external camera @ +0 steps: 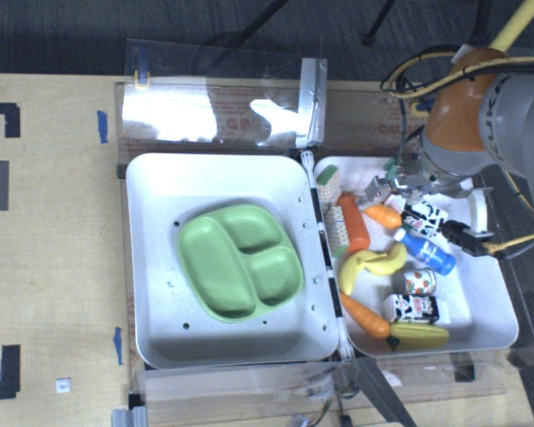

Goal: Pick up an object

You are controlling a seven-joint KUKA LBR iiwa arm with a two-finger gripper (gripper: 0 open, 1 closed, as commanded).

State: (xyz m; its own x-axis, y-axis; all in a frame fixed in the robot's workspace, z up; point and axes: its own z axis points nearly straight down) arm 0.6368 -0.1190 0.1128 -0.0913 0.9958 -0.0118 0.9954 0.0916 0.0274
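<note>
The right bin [494,305] holds a heap of toy food. My gripper [390,186] hangs low over the bin's back part, just above a small orange carrot [384,215] and right of a red-orange bottle [353,224]. In front of these lie a yellow banana [370,267], a blue bottle [430,253] and a black-and-white cow-patterned piece [424,215]. Nearer the front are a small can [418,282], a cow-patterned box [416,309], a larger carrot [364,317] and a yellow-green piece [418,333]. Nothing is visibly held.
The left bin [151,194] holds a green divided plate [240,260]. A white-green packet [327,183] and a ribbed beige piece [336,229] lie along the wall between the bins. A clear panel [214,96] stands behind the left bin. Cables [427,69] loop by the arm.
</note>
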